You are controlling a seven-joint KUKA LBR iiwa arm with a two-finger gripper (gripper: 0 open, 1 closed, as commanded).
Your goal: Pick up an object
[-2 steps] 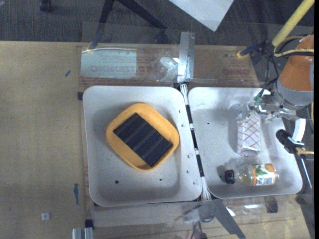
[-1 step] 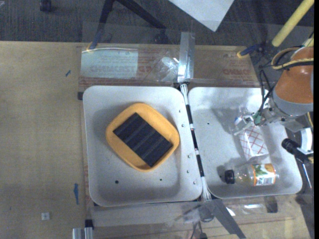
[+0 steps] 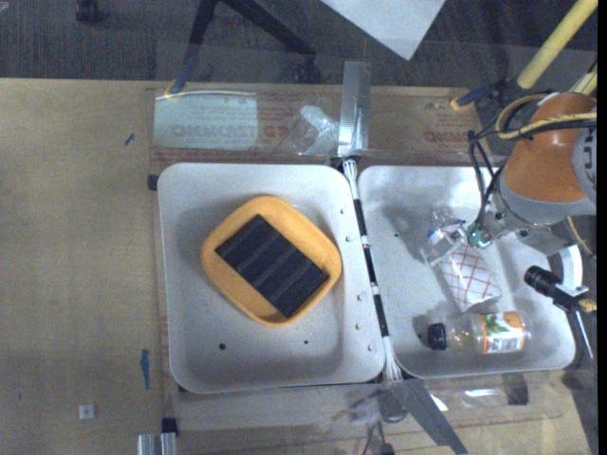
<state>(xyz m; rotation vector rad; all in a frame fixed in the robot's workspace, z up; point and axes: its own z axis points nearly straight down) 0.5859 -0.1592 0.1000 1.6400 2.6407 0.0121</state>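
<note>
- The tabletop carries 2 shallow white bins side by side, with the arm reaching in from the right of the view.
- The left bin holds 1 thing: an orange-yellow dish with a dark ribbed insert, lying diagonally near the bin's middle and well apart from the arm.
- The right bin holds 3 things close together: a crumpled clear wrapper, a red-checked paper tray just below it, and a small plastic bottle with a dark cap, lying on its side.
- The bottle's long axis runs roughly left to right, cap to the left, near the bin's front wall.
- The pincer sits at the upper right of this bin, its tip right beside the clear wrapper and the top edge of the paper tray.
- I cannot tell how the pincer stands, nor whether anything is in it.
- Judged from this, the nearest candidates lie just left of and below the pincer; the bottle is farther toward the front, so reaching it would call for a move toward the viewer.
</note>
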